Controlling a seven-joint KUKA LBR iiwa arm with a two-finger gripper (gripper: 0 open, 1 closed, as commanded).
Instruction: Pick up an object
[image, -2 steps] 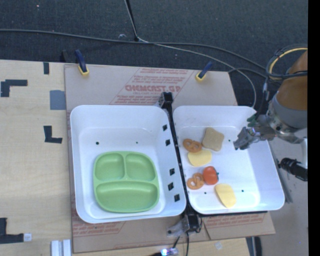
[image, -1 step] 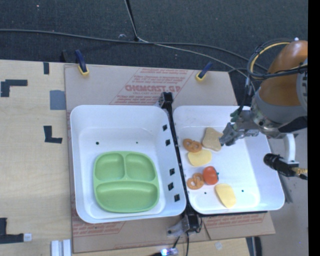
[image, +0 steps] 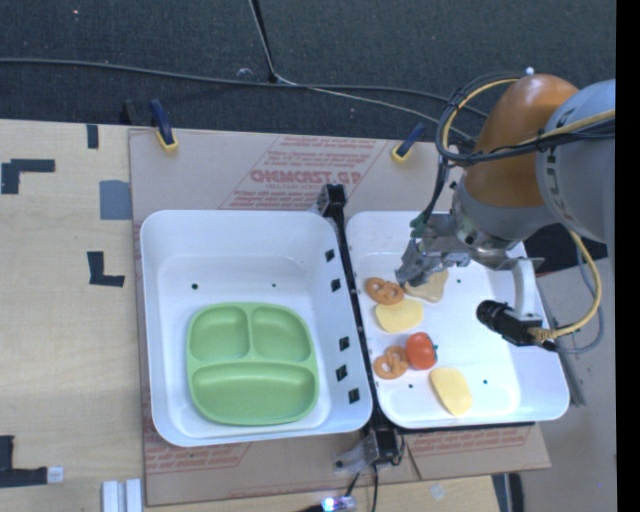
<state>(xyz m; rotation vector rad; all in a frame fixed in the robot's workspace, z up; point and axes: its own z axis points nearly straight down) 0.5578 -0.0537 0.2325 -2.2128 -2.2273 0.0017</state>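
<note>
**Tool low over the food in the right bin**

Right bin (image: 520, 395) holds the loose items, all in its left half. Top pretzel (image: 384, 291) lies near the divider. Just right of it a pale tan piece (image: 433, 290) sits partly under the tool. Below these, a flat yellow slice (image: 399, 317). Lower down, a red tomato (image: 421, 351) touches a second pretzel (image: 390, 364) on its left. Lowest, a yellow oblong piece (image: 452, 390), apart from the rest.

Tool (image: 418, 268) is down in the bin's upper left, its tip just above and right of the top pretzel, over the tan piece's edge. Finger state: cannot tell; the dark tip blurs into the wrist. Nothing seen between the fingers, so no grasp is recorded.

Arm (image: 520, 140) comes in from the right, orange band above the grey wrist, cables looping round it. A black fitting (image: 505, 322) hangs over the bin's right side.

Left bin (image: 165, 240) carries a green three-part plate (image: 252, 362), lying flat toward the near side. A black divider (image: 345, 300) runs between the bins. Both rest on a cardboard sheet (image: 290, 170) clamped to the counter (image: 60, 330) by two clips at the far edge.
</note>
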